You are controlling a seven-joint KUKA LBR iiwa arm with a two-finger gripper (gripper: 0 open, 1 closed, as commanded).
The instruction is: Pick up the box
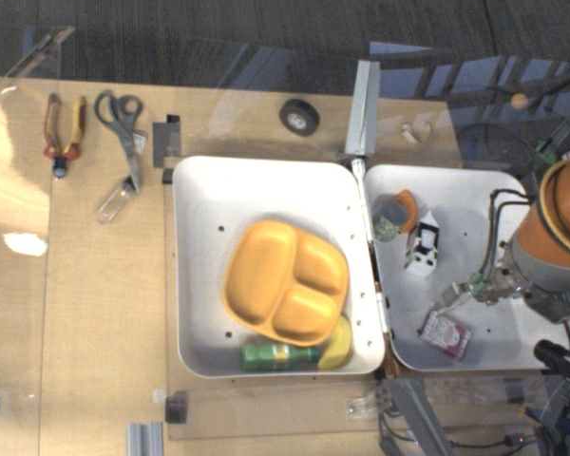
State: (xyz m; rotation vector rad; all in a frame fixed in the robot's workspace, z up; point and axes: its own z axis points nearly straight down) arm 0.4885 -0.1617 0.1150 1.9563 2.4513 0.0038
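Note:
The box (445, 335) is small, flat and pinkish, and lies near the front edge of the right bin (475, 186). My gripper (453, 299) hangs just above and slightly behind it, reaching in from the grey and orange arm (559, 226) on the right. Nothing shows between the gripper and the box, which rests on the bin floor.
An orange and green object (397, 214) and a small black and white item (423, 243) lie in the right bin's back left. The left bin (209, 188) holds a yellow divided plate (287, 280), a green bottle (277, 354) and a yellow item (338, 345). Scissors (123, 131), pliers (63, 131) and a tape roll (299, 116) lie on the bench.

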